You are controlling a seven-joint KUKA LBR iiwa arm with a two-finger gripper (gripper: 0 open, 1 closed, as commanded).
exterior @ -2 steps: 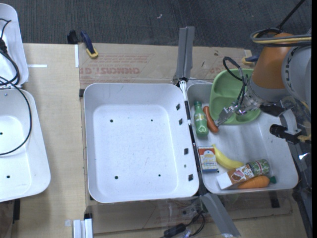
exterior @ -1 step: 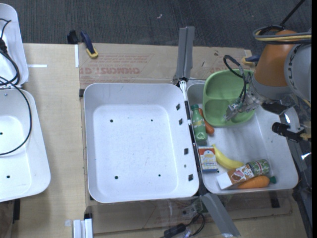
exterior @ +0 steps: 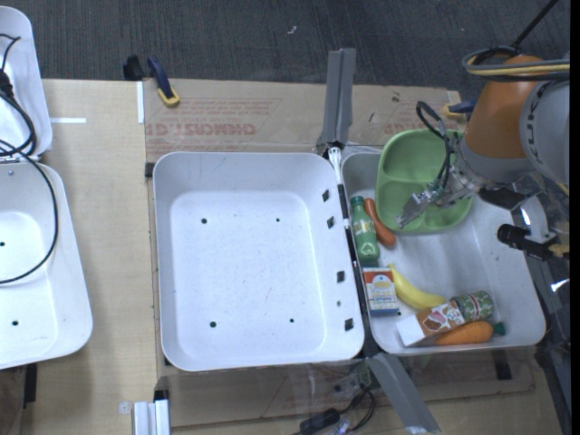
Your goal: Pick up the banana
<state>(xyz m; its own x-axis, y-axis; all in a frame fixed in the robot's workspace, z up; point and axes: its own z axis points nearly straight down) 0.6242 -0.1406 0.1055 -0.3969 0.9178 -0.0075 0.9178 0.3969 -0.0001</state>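
The claw (exterior: 419, 208), fingers spread and pinching nothing, hangs over the green bowl (exterior: 412, 175). The banana (exterior: 412, 290) lies nearer, beside the small carton (exterior: 380, 292). Straddle its middle, clear of the carton.

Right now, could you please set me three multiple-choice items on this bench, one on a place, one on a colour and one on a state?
1. Where does the banana lie?
A. In the left bin
B. In the right bin, beside the small box
C. On the bench outside both bins

2. What colour is the bowl?
A. Green
B. Red
C. Blue

3. Where is the gripper?
A. Clamped on the banana
B. Over the left bin
C. At the bowl, apart from the banana

Answers: 1 B, it rests on the right bin's floor by the box. 2 A, the bowl is plainly green. 3 C, the gripper sits at the bowl, the banana lying untouched nearer the camera.
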